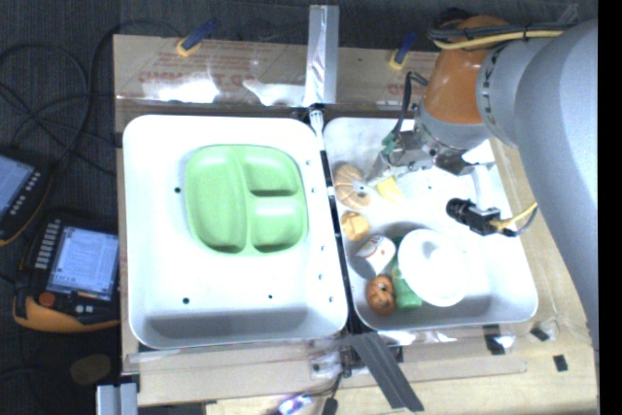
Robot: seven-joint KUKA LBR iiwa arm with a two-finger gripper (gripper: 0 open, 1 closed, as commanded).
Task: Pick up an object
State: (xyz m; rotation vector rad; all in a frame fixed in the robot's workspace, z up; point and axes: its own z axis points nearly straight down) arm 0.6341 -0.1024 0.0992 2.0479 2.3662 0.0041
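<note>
Tool [397, 154] over right bin [505, 301], near toys

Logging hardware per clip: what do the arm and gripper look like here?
The arm is bulky, rounded and smooth light grey, with an orange band above the wrist. Black and yellow cables loop over the band. Below it sits a metallic grey gripper with dark fittings. A small black attachment with a yellowish cable juts out beside the wrist.

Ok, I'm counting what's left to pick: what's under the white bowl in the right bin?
A green object pokes out from beneath the white bowl, beside a brown ball. The bowl covers the rest of it.
</note>
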